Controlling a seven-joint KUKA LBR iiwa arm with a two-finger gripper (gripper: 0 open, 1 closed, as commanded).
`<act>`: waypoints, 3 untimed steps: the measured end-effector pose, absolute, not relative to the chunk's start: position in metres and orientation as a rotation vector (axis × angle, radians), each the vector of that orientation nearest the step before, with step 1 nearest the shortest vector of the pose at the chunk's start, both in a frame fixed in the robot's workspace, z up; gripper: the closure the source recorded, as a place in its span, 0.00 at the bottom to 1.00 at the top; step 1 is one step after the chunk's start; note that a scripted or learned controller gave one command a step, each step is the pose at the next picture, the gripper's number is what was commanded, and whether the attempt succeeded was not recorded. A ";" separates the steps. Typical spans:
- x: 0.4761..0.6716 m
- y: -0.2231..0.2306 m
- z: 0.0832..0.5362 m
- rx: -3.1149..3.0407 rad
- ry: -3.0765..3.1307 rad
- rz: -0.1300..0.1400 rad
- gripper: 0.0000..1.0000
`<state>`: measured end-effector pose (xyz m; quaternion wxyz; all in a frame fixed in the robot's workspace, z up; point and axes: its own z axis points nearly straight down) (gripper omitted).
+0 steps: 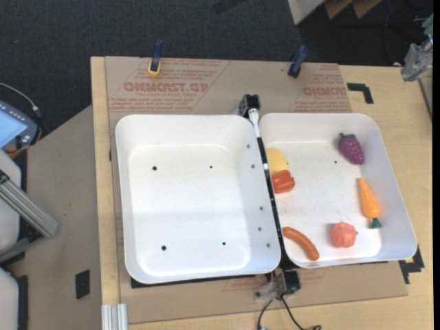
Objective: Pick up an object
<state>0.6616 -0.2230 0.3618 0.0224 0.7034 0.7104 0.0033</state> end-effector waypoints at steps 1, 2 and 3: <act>0.662 -0.223 0.373 2.174 2.198 0.011 1.00; 0.663 -0.223 0.384 2.169 2.195 0.013 1.00; 0.664 -0.223 0.395 2.164 2.192 0.015 1.00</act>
